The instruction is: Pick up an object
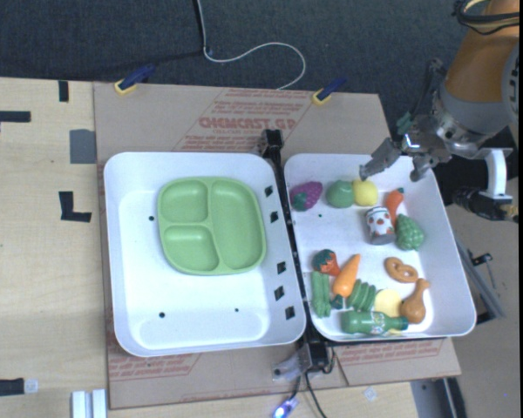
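Toy food pieces sit crowded in the right bin (449, 259), none lifted. Left to right:

Desk (35, 233) on the left is bare wood with black tape marks. Cardboard sheet (235, 120) lies under both bins, clipped at its top edge by two yellow-and-blue clamps (135, 78). White cable (244, 55) loops over the dark floor behind.

Left bin (126, 259) holds a green divided plate (212, 225), flat, in the upper half.

Right bin, top row: purple piece (307, 194), green round piece (339, 193) touching a yellow one (365, 192). Below right of these: small white-and-red can (379, 224), an orange carrot-like piece (394, 204), a green bumpy piece (409, 232), tight together. Lower cluster: carrot (346, 273), green pods (361, 295), pretzel (400, 271), drumstick (414, 299), green bottle (366, 323) along the front wall, all touching or nearly so.

End effector (392, 165) hangs over the bin's top right, fingers spread wide, nothing between them. Left finger tip is just above the yellow piece; right one is near the orange piece. Neighbours are packed close on both sides.
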`<state>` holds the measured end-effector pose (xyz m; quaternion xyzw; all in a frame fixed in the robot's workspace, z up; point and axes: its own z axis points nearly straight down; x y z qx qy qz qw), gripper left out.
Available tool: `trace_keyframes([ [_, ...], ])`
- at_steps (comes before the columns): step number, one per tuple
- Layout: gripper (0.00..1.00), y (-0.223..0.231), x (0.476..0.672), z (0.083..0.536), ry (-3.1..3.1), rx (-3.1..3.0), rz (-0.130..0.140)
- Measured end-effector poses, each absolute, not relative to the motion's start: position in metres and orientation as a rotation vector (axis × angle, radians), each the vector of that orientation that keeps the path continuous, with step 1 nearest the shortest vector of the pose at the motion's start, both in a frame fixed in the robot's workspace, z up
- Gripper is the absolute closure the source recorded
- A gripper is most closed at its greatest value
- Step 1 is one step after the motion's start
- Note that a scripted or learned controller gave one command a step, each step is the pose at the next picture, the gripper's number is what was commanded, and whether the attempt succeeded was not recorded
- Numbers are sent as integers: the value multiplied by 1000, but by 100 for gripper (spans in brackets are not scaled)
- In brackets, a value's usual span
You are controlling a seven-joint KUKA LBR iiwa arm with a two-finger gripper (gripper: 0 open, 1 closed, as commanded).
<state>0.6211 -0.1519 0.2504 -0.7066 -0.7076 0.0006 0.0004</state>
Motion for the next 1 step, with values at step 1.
trace_keyframes([
  [1, 0, -75, 549, 239, -2222, -2210, 6],
])
